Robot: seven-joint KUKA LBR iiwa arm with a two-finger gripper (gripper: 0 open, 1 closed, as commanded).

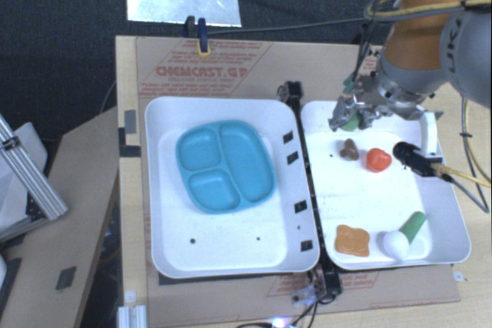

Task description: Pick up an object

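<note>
Small green piece point(351, 120) at the back of the right bin point(453, 242), just under the gripper point(347, 117); whether clamped or merely beside it, cannot tell. Probably light, hard plastic, slippery; best pinched across the middle. Nearby: brown lump point(350, 149), red ball point(377, 160). Further forward: orange piece point(352, 240), white egg point(396, 244), green cylinder point(412, 226). Left bin point(165, 242) with blue tray point(225, 165).

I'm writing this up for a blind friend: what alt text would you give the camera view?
A grey and orange robot arm reaches from the right, its hand low over the far end of the right white bin, which holds a brown lump, a red ball, an orange piece, a white egg shape and a green cylinder. The left white bin holds a blue divided plate.
</note>
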